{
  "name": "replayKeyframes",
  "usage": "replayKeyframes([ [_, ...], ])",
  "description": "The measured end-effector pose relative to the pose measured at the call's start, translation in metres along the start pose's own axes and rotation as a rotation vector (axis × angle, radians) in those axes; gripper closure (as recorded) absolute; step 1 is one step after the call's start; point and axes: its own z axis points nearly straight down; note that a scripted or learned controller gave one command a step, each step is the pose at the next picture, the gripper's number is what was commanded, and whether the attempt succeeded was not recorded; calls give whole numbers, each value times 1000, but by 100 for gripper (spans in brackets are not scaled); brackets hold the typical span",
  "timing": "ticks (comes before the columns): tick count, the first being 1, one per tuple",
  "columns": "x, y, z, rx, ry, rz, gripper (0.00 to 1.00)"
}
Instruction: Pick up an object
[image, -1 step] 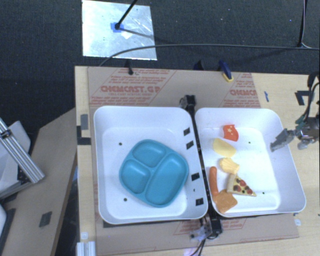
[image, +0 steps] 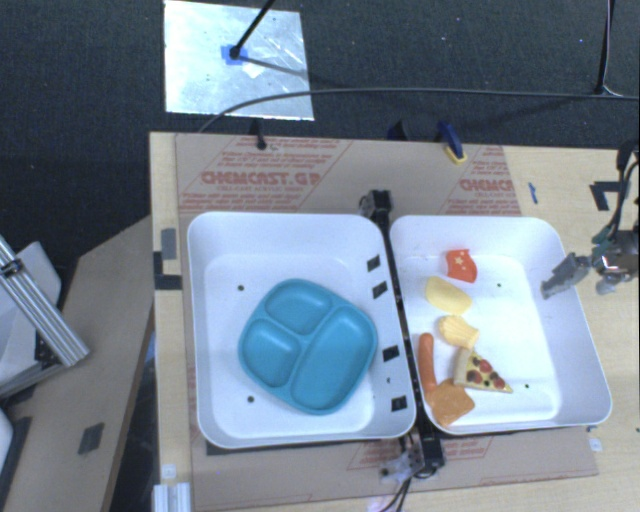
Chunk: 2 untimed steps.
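I am watching the hand (image: 585, 265) hovering at the right rim of the right bin (image: 585, 350), holding nothing; I cannot tell how far open it is. The toy food is lying along that bin's left side, so every candidate is sitting to the hand's left across bare bin floor. The red piece (image: 460, 264) and the yellow lump (image: 447, 295) are lying nearest; the pizza slice (image: 484, 373) is waiting toward the near corner.
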Motion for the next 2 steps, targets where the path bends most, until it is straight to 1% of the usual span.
replayKeyframes([
  [1,3,-4,62,5,2,2,0],
  [2,-1,-1,105,4,2,3,0],
])
